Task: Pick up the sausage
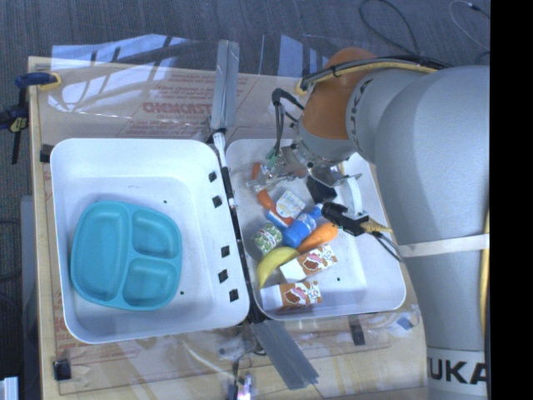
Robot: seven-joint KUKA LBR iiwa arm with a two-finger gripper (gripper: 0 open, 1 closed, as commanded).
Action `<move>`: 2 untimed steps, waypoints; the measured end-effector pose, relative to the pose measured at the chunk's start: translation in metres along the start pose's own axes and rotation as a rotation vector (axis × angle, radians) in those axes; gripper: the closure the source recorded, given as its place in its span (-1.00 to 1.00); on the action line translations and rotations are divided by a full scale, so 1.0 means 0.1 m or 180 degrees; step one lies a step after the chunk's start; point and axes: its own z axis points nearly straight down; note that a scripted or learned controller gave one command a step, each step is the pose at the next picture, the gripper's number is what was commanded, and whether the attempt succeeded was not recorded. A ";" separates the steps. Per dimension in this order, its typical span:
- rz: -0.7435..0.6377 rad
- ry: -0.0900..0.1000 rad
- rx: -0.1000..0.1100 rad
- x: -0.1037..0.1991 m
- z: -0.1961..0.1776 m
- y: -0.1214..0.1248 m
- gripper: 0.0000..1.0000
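Observation:
The sausage (264, 197), a short reddish-orange piece, lies in the upper left part of the right bin (379, 283), near the wall shared with the left bin. My gripper (268, 170) hangs low over that same corner, just above the sausage in the view. The grey arm with its orange band (333, 111) reaches in from the right and covers the bin's far right side. From here, nothing shows held in the gripper.
Packed just below the sausage are a white packet (290, 203), a blue bottle (301, 227), a carrot (317, 237), a small can (267, 239), a banana (272, 264) and two printed packets (301, 292). The left bin (125, 161) holds a teal divided plate (125, 255).

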 end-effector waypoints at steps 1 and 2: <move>-0.0141 0.0000 -0.0006 0.91 -0.90 0.22 1.00; -0.0654 -0.0005 -0.0008 0.87 -1.25 0.23 1.00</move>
